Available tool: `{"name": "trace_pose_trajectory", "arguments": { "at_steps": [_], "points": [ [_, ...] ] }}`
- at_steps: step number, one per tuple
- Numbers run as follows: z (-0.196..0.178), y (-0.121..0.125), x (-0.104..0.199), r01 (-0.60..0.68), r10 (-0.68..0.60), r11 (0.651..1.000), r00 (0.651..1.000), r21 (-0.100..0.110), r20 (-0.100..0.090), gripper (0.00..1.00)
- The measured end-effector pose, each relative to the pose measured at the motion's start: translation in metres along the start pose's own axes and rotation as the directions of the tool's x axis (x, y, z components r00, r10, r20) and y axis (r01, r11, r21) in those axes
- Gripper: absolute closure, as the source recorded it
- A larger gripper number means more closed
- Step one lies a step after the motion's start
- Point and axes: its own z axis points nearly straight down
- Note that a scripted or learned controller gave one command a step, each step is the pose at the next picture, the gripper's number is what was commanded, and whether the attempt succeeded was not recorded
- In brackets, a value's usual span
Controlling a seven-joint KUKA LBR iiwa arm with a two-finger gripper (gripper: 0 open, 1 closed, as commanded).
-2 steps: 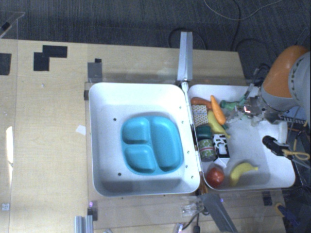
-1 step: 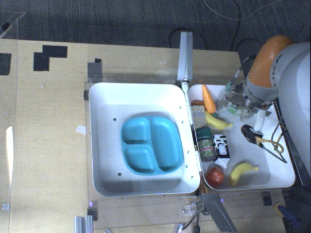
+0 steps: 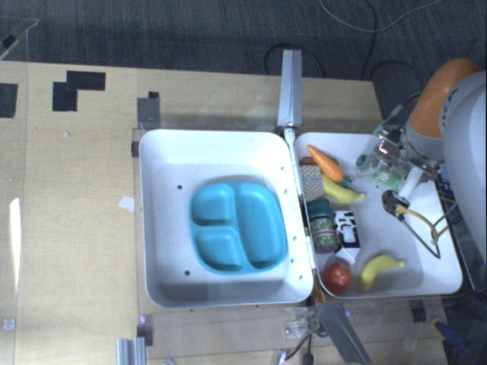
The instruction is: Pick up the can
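Note:
The can (image 3: 323,232) has a green label and lies against the left wall of the right bin (image 3: 449,280), between a dark green lid-like piece and a red apple. My gripper (image 3: 379,160) hangs over the far right part of that bin. It is up and to the right of the can, well apart from it. Nothing shows held in it.
Around the can in the right bin are a carrot (image 3: 325,162), a yellow banana (image 3: 342,192), a black-and-white box (image 3: 347,227), a red apple (image 3: 337,276) and a second banana (image 3: 378,268). A black cable (image 3: 415,217) loops below the gripper. The left bin (image 3: 160,204) holds a blue divided tray (image 3: 236,225).

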Motion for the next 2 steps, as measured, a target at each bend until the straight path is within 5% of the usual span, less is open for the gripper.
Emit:
{"name": "trace_pose_trajectory", "arguments": {
  "at_steps": [1,2],
  "points": [
    [-0.002,-0.063,-0.037,-0.159,0.159,0.987,0.987,-0.002,-0.002,0.00],
    [-0.014,-0.061,-0.034,-0.156,0.156,0.988,0.988,-0.008,-0.008,1.00]
  ]
}}
